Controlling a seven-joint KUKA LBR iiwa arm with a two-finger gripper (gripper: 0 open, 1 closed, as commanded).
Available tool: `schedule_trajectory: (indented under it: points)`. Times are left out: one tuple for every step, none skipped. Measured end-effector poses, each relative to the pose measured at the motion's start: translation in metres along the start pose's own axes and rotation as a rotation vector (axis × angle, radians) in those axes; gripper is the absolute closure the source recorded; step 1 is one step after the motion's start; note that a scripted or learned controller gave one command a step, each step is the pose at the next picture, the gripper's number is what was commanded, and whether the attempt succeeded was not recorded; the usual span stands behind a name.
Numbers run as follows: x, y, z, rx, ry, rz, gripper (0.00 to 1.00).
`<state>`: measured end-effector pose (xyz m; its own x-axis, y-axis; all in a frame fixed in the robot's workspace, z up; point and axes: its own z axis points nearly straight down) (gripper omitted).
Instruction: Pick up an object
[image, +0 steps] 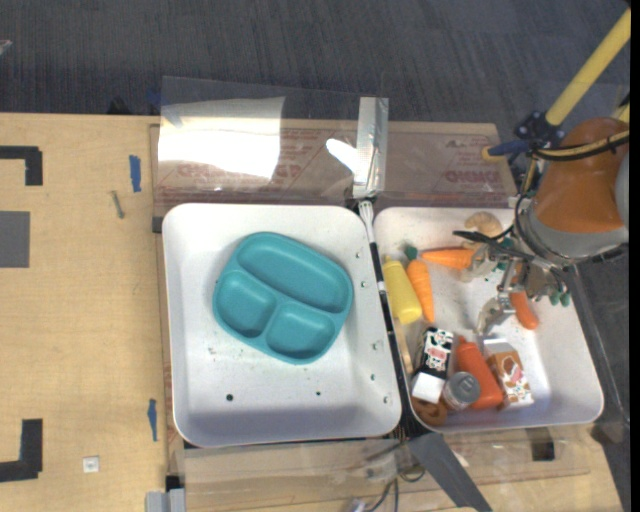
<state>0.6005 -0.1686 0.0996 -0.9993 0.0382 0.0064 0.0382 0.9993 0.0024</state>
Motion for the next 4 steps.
schedule_trajectory:
  points:
    - [0.048, 0.010, 0.011, 0.002, -0.019, 0.131, 0.00]
    - [0.111, -0.013, 0.011, 0.005, -0.020, 0.145, 0.00]
    - [0.101, -0.059, -0.024, 0.006, -0.015, -0.231, 0.00]
    - [0.105, -0.058, 0.010, 0.004, -0.011, -0.436, 0.00]
